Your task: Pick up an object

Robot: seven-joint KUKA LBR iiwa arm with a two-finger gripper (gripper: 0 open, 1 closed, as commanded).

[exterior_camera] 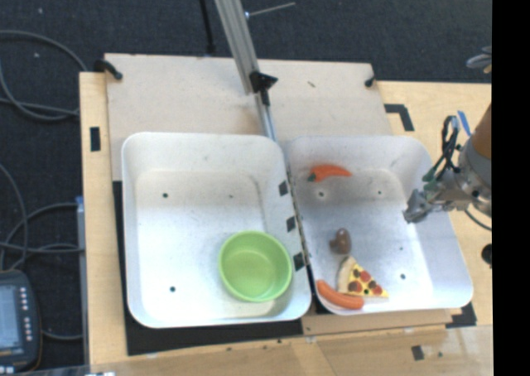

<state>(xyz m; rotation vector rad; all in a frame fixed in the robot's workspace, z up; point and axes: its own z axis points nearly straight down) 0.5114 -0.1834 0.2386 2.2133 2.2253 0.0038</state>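
Gripper [416, 207] hung over right bin's [439, 262] right wall, nothing seen between fingers; open or closed, could not tell. In right bin: orange carrot [330, 171] at far side, brown lump [340, 241] mid-bin, pizza slice [358, 279] and sausage [339, 296] at near edge, touching. Green bowl [255, 264] in left bin's [157, 225] near right corner.
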